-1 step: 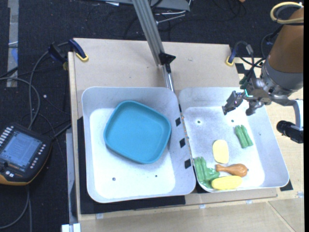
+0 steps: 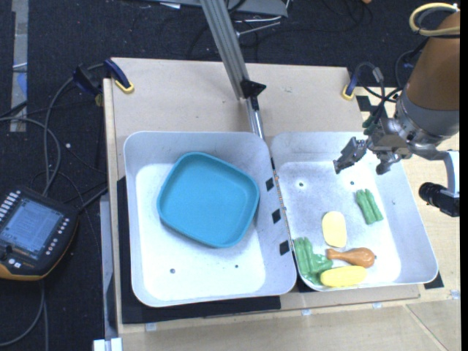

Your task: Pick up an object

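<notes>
— What can't we make out here?
— The arm [image 2: 436,72] runs off the right edge, so its upper part is cut away. The green toy [image 2: 310,260] in the right bin [image 2: 409,218] has its lower end tucked under the yellow piece [image 2: 343,276].
— And on the left?
— The blue plate [image 2: 208,199] covers part of the left bin's [image 2: 146,269] floor. The handheld pendant [image 2: 33,232] on the floor has a screen too blurred to read.

Five toy foods [image 2: 336,229] lie flat, clustered in the right bin [image 2: 409,218].
</notes>
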{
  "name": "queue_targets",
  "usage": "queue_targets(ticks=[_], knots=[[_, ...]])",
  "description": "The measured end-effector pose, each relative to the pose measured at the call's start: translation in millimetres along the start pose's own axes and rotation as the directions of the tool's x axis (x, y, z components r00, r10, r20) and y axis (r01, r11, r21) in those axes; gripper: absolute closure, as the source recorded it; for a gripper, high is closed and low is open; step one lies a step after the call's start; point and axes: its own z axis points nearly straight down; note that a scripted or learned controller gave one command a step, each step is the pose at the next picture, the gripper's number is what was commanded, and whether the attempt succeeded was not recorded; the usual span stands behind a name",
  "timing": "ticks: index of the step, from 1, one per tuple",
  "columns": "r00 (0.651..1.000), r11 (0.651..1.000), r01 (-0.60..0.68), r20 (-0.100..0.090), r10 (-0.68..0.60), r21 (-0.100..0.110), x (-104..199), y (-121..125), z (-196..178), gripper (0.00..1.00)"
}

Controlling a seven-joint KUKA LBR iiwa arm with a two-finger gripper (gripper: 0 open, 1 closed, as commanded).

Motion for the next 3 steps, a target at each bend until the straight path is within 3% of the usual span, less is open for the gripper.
queue_targets(ticks=[3], knots=[[1.000, 1.000, 0.000, -0.001, 0.000, 0.006, -12.2, -1.9, 174.1, 0.00]])
